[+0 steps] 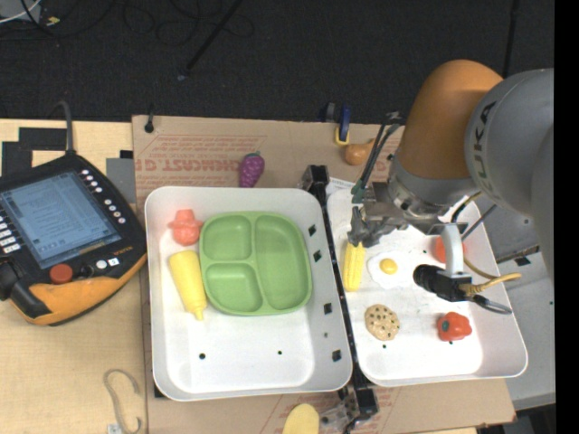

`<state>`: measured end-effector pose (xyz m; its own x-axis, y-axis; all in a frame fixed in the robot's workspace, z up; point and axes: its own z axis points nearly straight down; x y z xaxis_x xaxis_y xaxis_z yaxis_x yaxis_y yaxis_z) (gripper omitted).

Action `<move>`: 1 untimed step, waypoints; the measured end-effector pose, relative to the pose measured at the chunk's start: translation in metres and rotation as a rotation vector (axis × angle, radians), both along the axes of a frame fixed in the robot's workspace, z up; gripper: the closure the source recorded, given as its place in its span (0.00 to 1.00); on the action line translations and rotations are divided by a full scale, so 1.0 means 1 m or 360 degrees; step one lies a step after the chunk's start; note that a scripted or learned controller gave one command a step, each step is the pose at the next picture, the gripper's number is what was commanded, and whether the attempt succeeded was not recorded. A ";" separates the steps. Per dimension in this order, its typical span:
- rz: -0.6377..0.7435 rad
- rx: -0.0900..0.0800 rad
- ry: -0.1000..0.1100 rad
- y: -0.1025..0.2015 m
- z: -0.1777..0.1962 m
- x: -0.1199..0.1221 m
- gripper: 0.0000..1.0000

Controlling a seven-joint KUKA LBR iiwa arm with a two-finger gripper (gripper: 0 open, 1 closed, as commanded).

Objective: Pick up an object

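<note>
Here, right white bin point(507, 355): gripper point(359, 233) low at its left wall, directly over a yellow toy corn cob point(353, 266), finger state impossible to tell; fried egg point(389, 268) beside.

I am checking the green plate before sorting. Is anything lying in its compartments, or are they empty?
Empty. All three compartments of the green plate show bare green; the yellow bottle and the pink toy lie beside it in the left bin.

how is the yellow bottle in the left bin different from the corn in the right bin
The bottle lies in the left bin beside the green plate, well away from the gripper; the corn lies in the right bin, directly under the gripper. The bottle looks bigger and smooth, with a tapered tip; the corn looks smaller. Both are yellow.
</note>
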<state>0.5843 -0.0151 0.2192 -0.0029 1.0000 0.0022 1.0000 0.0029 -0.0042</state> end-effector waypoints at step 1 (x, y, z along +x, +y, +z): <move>-0.0002 -0.0001 -0.0005 0.033 0.019 0.001 1.00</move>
<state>0.5852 0.0183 0.2379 -0.0019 1.0000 0.0017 1.0000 0.0019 -0.0010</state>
